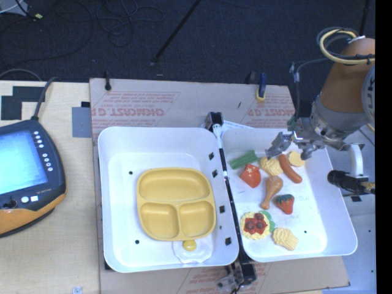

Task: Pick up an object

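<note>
Gripper (293,144) low over the far end of the right bin (343,241), just above a little pile of toy food. Open or shut? Too dark and blurry to tell. Nothing plainly held.

Looks like the reaching-down step, with the grab not yet made. Right under it: a sausage (290,168), a piece of corn (271,165) and a small yellow round bit (296,158), all packed close together. Just beside those, a red pepper (250,175) and a green bean (243,158). A bit nearer the front, a drumstick (271,190) and a strawberry (285,203). Nearest the front, a small pizza (256,225) and a crinkly chip (285,239).

Next: pick one toy, come straight down over it, squeeze across its thin side, then lift straight up. Sausage probably the easy one (long, thin, and closest). Careful though, because of the neighbours pressed near it; easy to bump them or pinch two at once.

Not much room at the far wall of the bin, so no big swing that way. Plenty of bare white floor along the right side of this bin. Middle wall (219,164) between the bins well apart from the pile. Over in the left bin (116,164), a yellow plate (176,202) and a fried egg (190,247), out of the way.
</note>
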Robot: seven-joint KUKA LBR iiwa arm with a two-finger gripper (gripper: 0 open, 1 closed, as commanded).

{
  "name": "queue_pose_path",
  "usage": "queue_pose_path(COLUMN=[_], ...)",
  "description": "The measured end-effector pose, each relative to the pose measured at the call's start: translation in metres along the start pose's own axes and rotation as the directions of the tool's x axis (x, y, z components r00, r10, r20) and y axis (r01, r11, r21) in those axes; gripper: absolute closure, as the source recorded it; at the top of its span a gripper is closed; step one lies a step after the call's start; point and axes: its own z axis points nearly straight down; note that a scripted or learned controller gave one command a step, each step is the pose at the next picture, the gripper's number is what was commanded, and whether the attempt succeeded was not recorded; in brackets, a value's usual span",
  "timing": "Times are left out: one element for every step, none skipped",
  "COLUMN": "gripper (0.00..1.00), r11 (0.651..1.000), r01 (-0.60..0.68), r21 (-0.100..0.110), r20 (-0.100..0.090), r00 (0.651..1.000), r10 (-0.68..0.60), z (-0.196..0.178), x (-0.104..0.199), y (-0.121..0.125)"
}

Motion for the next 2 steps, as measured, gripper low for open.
queue_pose_path(gripper=[0.00, 0.00], r11=[1.000, 1.000], r01=[-0.006, 0.000], r21=[0.001, 0.001], r20=[-0.004, -0.001], r00=[1.000, 1.000], r10=[0.006, 0.000], z=[0.125, 0.122], x=[-0.041, -0.071], y=[-0.071, -0.125])
